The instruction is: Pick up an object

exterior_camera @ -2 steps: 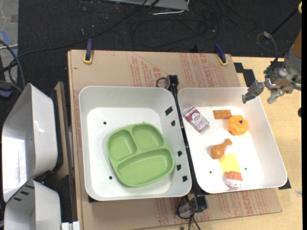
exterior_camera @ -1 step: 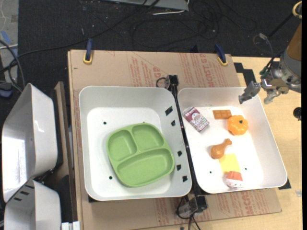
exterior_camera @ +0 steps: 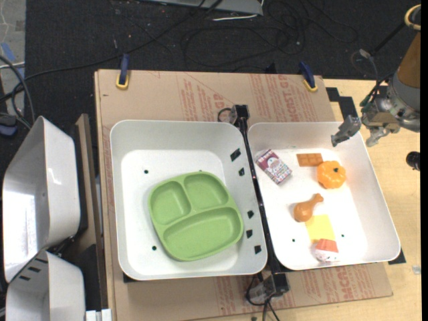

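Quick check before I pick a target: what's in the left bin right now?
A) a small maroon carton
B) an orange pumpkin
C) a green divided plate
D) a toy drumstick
C: the green divided plate lies alone in the left bin; the pumpkin, drumstick and maroon carton are in the right bin.

Robotics lab, clamped cardboard bench [exterior_camera: 200, 95], loose cables [exterior_camera: 200, 39]

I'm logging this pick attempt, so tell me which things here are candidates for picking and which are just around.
Candidates, right bin:
small carton
brown cracker
toy pumpkin
toy drumstick
yellow block
red-and-white packet

Just around:
green divided plate, left bin
clamps
cables
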Available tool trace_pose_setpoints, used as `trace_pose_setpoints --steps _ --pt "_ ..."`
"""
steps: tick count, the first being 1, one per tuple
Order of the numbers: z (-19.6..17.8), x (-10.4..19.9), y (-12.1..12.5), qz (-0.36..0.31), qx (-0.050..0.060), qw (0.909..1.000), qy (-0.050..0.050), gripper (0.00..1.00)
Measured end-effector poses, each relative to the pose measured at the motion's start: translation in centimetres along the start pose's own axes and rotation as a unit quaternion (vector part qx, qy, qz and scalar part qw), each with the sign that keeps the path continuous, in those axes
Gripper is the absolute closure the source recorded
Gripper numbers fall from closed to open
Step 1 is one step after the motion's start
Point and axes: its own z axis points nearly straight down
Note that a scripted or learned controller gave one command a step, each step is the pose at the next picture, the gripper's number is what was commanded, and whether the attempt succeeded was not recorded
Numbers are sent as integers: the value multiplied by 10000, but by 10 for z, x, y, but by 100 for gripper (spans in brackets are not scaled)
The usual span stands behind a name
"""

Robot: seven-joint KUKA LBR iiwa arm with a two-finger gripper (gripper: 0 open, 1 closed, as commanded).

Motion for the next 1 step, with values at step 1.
trace_pose_setpoints --steps 1 --pt "-11 0 1 -20 -15 10000 -10 100"
